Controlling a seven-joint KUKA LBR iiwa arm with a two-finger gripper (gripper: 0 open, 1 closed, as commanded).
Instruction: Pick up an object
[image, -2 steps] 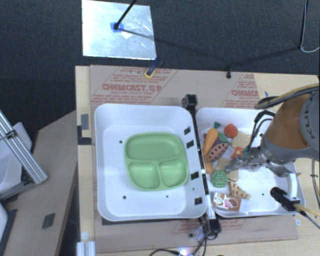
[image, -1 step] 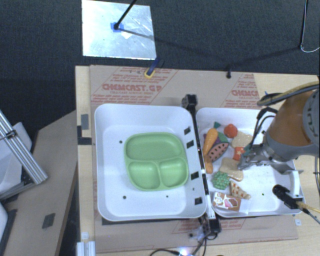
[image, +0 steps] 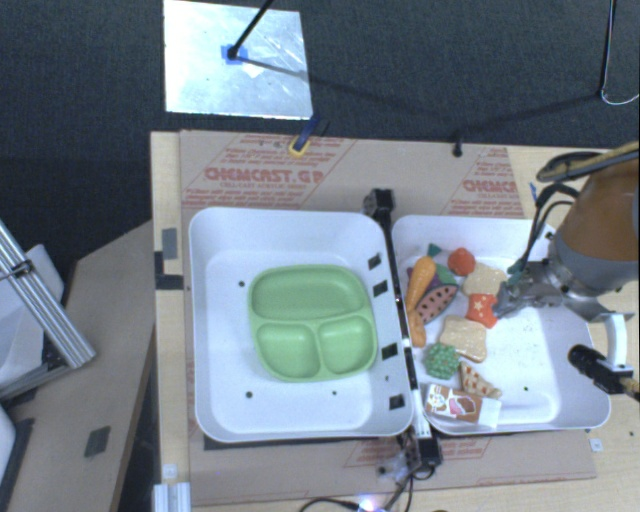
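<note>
The right bin holds several toy foods: an orange carrot, a red tomato, a watermelon slice, a bread slice, green broccoli, a pizza slice, a small packet and a red-orange piece. My gripper comes in from the right and sits low in the bin, right beside the red-orange piece. The dark fingers blur together, so their state is unclear.
The left bin holds a green divided plate. The arm's grey body and orange band hang over the right bin's far right side. A black divider runs between the bins. Bare white floor lies at the right bin's lower right.
</note>
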